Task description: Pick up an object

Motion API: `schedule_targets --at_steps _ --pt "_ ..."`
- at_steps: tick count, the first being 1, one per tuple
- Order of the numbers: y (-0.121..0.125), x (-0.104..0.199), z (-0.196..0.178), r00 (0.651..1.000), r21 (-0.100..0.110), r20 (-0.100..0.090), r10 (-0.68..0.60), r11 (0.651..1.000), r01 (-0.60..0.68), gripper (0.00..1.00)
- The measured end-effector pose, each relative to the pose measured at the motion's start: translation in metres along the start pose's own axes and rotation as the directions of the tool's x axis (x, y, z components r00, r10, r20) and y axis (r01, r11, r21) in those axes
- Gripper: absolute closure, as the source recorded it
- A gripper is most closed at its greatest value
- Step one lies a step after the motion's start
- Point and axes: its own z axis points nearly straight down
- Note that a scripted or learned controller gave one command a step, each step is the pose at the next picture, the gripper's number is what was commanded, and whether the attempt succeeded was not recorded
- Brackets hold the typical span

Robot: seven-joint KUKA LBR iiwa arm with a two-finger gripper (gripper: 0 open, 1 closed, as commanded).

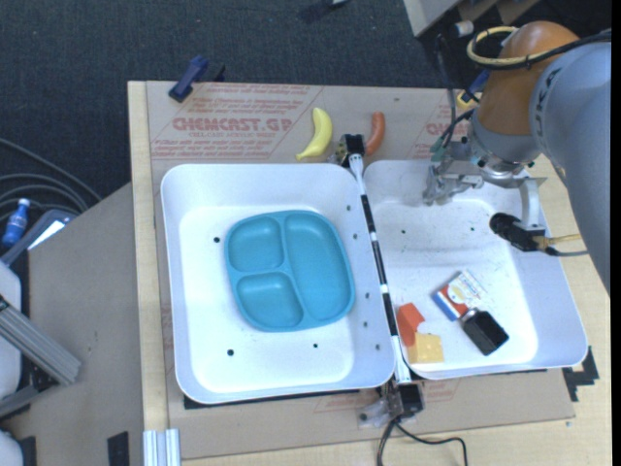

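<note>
My gripper (439,190) hangs over the far left part of the right bin (543,289), with nothing visible in it. Near that bin's front edge lie a small white, red and blue packet (458,294), a black block (485,332), an orange-red piece (409,316) and a yellow piece (425,348). These objects lie well in front of the gripper, apart from it.
The left bin (194,260) holds a blue divided plate (288,268). A yellow banana (316,134) and an orange carrot-like thing (375,132) lie on the bench behind the bins. A blue clip (188,79) sits at the bench's far left corner.
</note>
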Motion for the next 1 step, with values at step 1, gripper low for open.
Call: schedule_targets --at_steps 1 --pt "-0.0001 0.0 0.0001 1.0 0.0 0.0 0.0 1.0 0.0 0.0"
